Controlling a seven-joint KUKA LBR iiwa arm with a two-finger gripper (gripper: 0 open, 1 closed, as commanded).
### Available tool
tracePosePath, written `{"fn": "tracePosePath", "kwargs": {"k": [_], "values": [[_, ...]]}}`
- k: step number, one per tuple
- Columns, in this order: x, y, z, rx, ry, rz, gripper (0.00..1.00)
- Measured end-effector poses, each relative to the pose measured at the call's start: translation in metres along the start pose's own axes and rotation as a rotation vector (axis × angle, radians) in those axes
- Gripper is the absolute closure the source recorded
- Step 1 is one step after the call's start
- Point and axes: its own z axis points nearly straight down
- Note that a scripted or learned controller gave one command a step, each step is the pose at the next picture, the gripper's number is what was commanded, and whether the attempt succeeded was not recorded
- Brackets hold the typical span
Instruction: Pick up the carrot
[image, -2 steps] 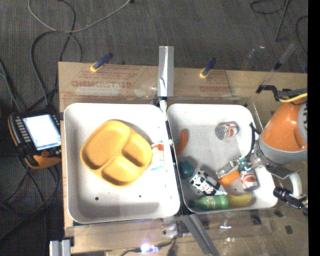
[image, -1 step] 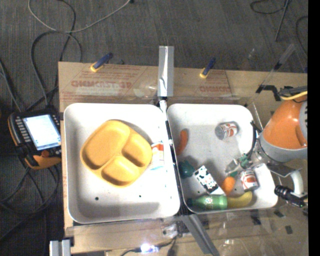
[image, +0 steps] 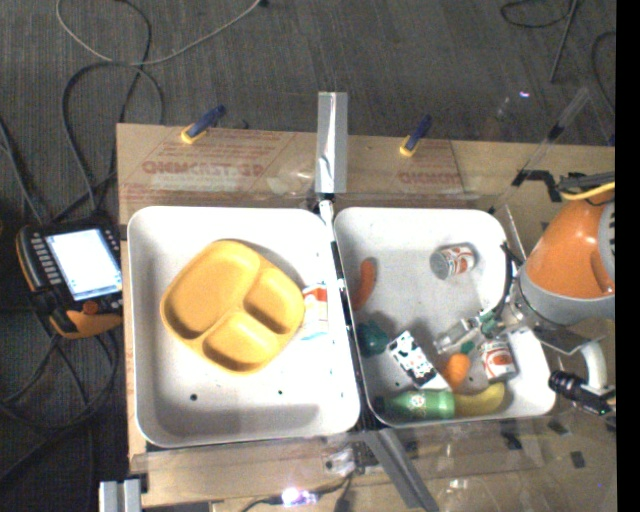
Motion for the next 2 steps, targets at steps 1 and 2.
{"fn": "tracePosePath", "kwargs": {"k": [1, 2], "values": [[0.0164, -0.0144, 0.008, -0.003, -0.003, 0.38, 0.0], [0.0168, -0.014, 0.0001, -0.001, -0.001, 0.381, 1.0]]}}
